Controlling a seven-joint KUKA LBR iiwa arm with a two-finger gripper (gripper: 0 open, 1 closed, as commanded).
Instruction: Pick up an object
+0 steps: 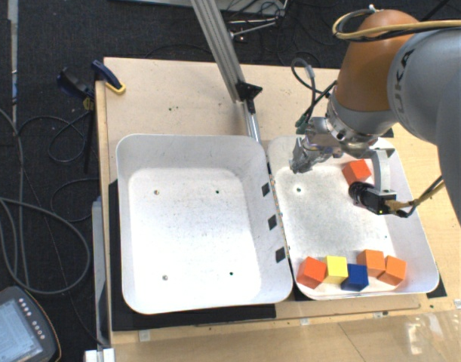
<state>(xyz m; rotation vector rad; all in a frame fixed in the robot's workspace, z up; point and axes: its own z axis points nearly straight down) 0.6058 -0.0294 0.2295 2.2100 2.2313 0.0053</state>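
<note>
Right bin (411, 236): orange block (356, 170) just right of claw (300, 162); claw state unclear.

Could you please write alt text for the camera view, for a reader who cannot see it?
A grey arm's gripper hovers over the far end of the right bin, near an orange block. Five more blocks, three orange, one yellow, one blue, sit along its near edge, beside the left bin.

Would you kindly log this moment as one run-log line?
gripper: over right bin, far end, nothing seen held | orange block beside it | five blocks near edge
</note>
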